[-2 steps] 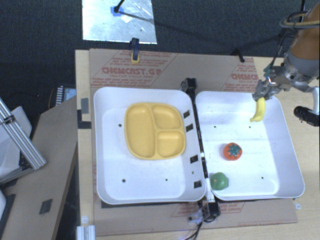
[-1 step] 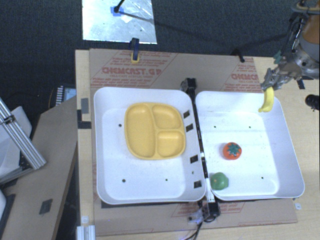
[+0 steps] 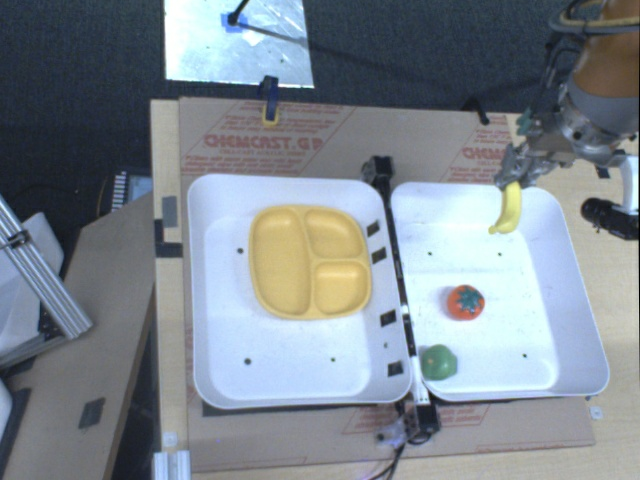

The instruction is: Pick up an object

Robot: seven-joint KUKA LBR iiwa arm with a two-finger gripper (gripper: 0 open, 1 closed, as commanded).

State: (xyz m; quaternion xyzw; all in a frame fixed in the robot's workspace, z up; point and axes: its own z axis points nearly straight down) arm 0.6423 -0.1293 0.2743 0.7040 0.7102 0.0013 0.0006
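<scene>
Hand: the grey two-finger hand (image 3: 519, 171) is at the far right corner of the right shallow white plastic bin (image 3: 575, 268); we see it closed on the top end of the small curved yellow banana (image 3: 508, 211), which hangs down from the fingers

Banana: it hangs nearly upright, with the lower tip over the far part of the right bin; we cannot tell whether the tip touches the bin floor or is a little above it

Step in hand, as we judge: the lift after the grasp; the object seems taken, but not yet carried clear

How we should do it well: we rise straight and slowly, because the grip is only on one end and the banana can swing or slip out; we keep the closing firm; we avoid a sideways move until the tip is above the bin wall

Risk: the hold is near the end, so a fast start may turn the banana between the fingers

Other things in the right bin: the round red tomato-like toy (image 3: 464, 302) is near the middle; the round green toy (image 3: 437, 362) is at the near left corner; both are well apart from the hand, so we need not disturb them

Left bin: the left shallow white plastic bin (image 3: 220, 358) holds the yellow divided plastic plate (image 3: 308, 261); it is not involved in this step
</scene>
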